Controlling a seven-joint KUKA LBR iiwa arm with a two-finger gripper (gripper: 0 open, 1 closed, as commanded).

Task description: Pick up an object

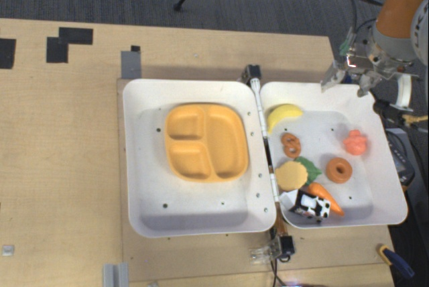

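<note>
— Where's the arm at, from up there?

— In the camera view it hangs over the far right corner of the right bin (395,212), orange band up top, the pincer (348,81) just above the bin's back rim. Its two prongs look spread apart, and there's nothing between them.

— So it hasn't got anything?

— Not that I can see. Everything it could take lies in the right bin: a yellow lemon-like piece (284,115) at the back by the divider, a small pretzel (291,143) just in front of it, a pink lumpy toy (356,143) over on the right side, a brown doughnut (339,170) near the middle, a tan round biscuit (291,176) touching a green leafy bit (312,167), then a carrot (325,196) and a black-and-white cow-looking toy (313,206) crowded in the front corner.

— And the other bin?

— The left bin (134,145) carries an orange divided tray (204,142), sitting flat in its middle. The worktop (60,165) around both bins is plain wood.

— How far along, would you say?

— Barely begun, I'd judge. No object is chosen that I can tell, none lifted. It has to move out over a piece, come down, clamp and raise it. The lemon piece and the pink toy lie nearest the pincer; the front corner looks too cluttered for a clean grab.
</note>
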